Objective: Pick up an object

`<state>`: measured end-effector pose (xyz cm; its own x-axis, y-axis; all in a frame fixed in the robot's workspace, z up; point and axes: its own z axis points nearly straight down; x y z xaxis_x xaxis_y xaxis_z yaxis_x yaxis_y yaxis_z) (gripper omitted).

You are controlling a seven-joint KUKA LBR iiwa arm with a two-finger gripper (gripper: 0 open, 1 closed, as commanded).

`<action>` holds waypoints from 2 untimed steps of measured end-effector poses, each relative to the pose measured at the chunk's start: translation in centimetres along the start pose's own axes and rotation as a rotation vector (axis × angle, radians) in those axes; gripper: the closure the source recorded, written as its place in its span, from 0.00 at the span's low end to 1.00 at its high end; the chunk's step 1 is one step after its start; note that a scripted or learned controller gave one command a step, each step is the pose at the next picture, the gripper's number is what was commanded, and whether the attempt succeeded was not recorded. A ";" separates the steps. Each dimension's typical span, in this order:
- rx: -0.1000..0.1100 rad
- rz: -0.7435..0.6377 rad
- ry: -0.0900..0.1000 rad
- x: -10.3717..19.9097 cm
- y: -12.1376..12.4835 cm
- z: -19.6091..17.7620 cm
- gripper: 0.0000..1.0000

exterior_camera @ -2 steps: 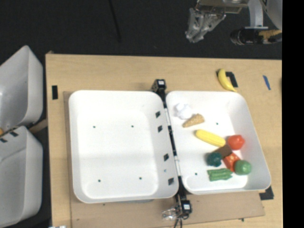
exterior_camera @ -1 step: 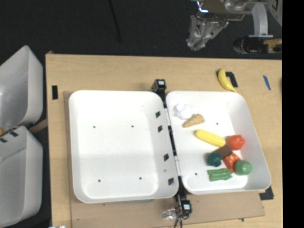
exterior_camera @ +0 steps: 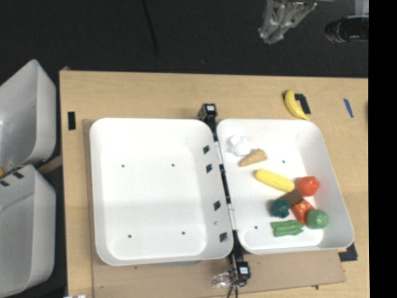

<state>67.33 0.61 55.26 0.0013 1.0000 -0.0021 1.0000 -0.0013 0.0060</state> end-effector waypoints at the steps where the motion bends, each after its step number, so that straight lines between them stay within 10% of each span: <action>1: 0.022 -0.008 0.002 5.4 -2.8 14.9 1.00; 2: -0.005 -0.002 0.001 3.9 1.8 7.8 1.00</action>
